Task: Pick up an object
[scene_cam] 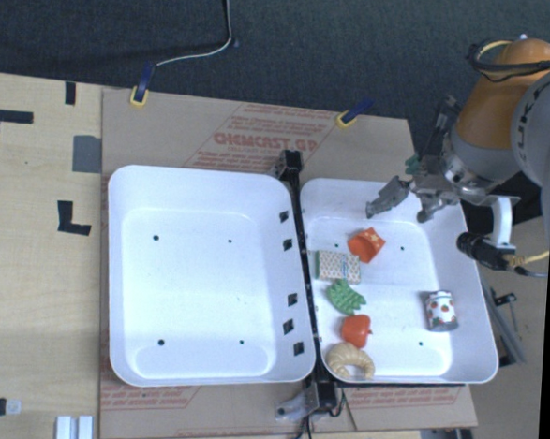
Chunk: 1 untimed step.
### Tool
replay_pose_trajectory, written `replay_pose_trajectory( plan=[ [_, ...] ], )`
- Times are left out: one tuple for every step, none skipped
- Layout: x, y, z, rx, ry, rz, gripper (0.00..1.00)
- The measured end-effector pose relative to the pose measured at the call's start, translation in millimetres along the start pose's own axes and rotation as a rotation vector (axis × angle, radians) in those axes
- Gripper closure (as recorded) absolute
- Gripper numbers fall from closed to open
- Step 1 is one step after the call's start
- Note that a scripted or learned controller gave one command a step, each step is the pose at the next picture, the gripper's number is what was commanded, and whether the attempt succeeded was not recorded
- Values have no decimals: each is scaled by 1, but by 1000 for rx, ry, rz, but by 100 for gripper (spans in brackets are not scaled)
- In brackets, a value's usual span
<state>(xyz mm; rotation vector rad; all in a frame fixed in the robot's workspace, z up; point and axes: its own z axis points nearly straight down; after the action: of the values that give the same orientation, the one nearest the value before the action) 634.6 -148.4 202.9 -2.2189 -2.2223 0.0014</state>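
In the camera view, the arm [509, 90] comes in from the right, grey with its orange band uppermost, and carries the gripper [407, 204] over the far part of the right bin [452, 372]. The gripper's two dark fingers [382, 201] are spread wide apart, with nothing between them.

The objects lie in the right bin, all nearer the camera than the gripper. Closest to it is an orange-red block [366, 245], just below and slightly left of the gap between the fingers, not touching them. Left of that, near the divider between the bins, sits a pale checked sponge-like piece [338, 265]. A green leafy toy [345, 296] is just beside it, and a red pepper-shaped toy [356, 329] follows below. At the bin's near edge rests a tan croissant-like item [350, 361], touching or almost touching the red toy. A small white and red cup [440, 310] lies apart towards the right wall.

The left bin [126, 194] sits side by side with the right one on the cardboard-covered worktop [253, 137].
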Motion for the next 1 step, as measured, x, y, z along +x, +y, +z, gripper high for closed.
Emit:
replay_pose_trajectory(
  plan=[
    [32, -14, 88, 10, 3, -1, 0]
  ],
)
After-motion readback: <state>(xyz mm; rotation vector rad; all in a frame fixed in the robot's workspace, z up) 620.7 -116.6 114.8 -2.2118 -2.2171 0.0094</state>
